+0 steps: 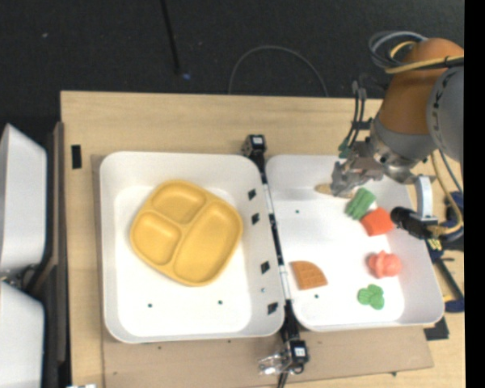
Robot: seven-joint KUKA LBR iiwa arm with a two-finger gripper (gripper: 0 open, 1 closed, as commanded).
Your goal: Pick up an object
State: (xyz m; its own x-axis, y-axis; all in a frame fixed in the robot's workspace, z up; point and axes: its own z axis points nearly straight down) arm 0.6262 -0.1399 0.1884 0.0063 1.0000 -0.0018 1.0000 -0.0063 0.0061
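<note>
My gripper (349, 179) hangs low over the far part of the right bin (323, 233), under the grey wrist with its orange band. A small tan piece (323, 189) lies just left of it. Right below it sits a green block (360, 204), touching an orange-red cube (377, 221). Farther toward the front lie a pink-red toy (383, 263), a small green clump (371, 297) and an orange-brown wedge (308, 275). Nothing is visibly held by the gripper.
The left bin (121, 297) holds a yellow divided plate (186, 232). A row of black clips (268, 241) runs along the seam between the bins. Cables and a black fitting (412, 221) sit at the right bin's right side.
</note>
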